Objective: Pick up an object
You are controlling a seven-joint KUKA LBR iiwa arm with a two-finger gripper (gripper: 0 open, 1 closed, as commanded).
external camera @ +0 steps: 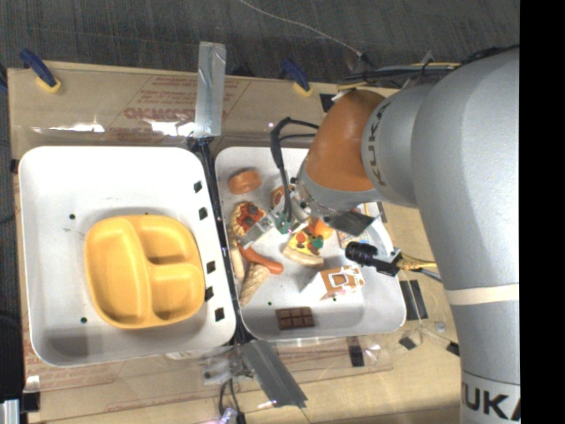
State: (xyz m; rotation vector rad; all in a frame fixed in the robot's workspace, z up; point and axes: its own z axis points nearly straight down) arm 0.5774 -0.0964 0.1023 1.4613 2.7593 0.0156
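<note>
Camera view: arm reaches into the right bin [388, 312], wrist low over the clutter of toy food. Gripper [296, 212] sits among the items near the pizza slice [305, 247] and the hot dog [261, 260]; whether it is wide, narrow or gripping cannot be told, as the wrist hides it. Nothing visibly lifted. Chocolate bar [295, 317], waffle [340, 282] and bun [244, 181] lie on the bin floor. Left bin [44, 184] holds the yellow tray [144, 268]. Judgement: approach done; grasp and lift remain unconfirmed.

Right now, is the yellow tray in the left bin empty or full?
Empty: the yellow tray shows bare compartments; the toy food lies in the right bin.
</note>
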